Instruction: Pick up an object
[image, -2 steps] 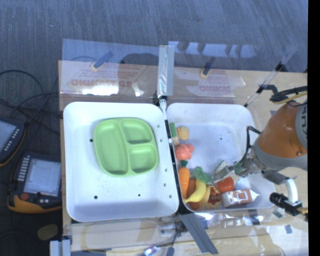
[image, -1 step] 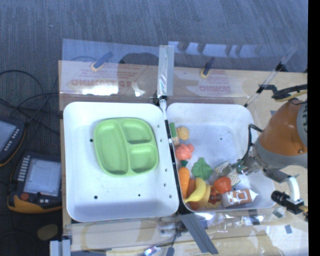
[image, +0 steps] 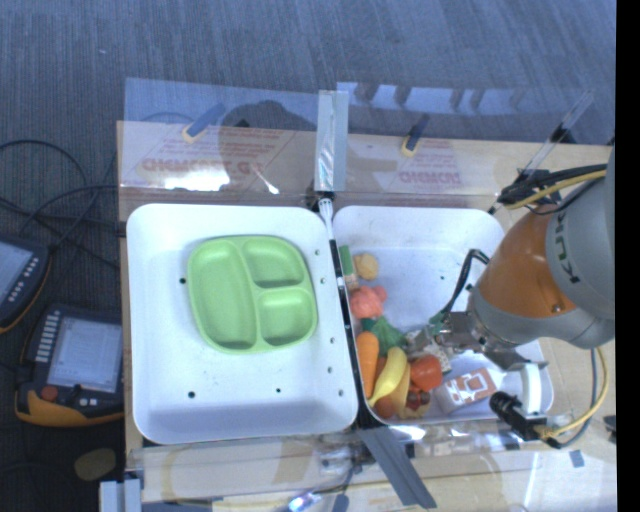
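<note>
The right bin (image: 420, 235) holds a pile of toy food along its left and front sides. A pale yellow piece (image: 367, 266) lies furthest back, with a pink-orange piece (image: 367, 300) and a green piece (image: 381, 330) in front of it. An orange carrot (image: 367, 360), a yellow banana (image: 392, 373) and a red tomato (image: 426, 372) lie close together at the front. A white and orange packet (image: 470, 388) lies to their right. My gripper (image: 443, 336) hangs low over the bin, just above and behind the tomato, right of the green piece.
The left bin (image: 160, 400) carries a green divided plate (image: 252, 292) in its middle. A raised white wall (image: 338, 330) separates the two bins. The arm's orange band (image: 530, 280) covers the right bin's right side. Cables and a handheld controller (image: 75, 360) lie left of the bench.
</note>
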